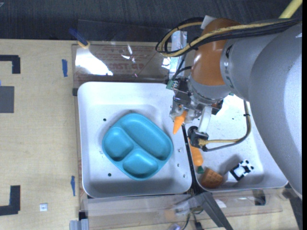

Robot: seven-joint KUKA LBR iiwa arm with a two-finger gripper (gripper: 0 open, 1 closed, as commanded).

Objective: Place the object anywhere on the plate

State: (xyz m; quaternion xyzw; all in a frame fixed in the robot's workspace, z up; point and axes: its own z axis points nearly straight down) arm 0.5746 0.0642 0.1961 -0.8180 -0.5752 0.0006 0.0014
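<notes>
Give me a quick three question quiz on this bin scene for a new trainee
1. True or false: the orange carrot-like object already lies on the blue plate.
2. How many compartments does the plate have?
3. Which bin holds the black and white object: A, the one with the plate, or B, the other one, on the view's right?

Key:
1. False; it hangs at the tool, over the bin's right edge, beside the plate.
2. Three.
3. B.
</notes>
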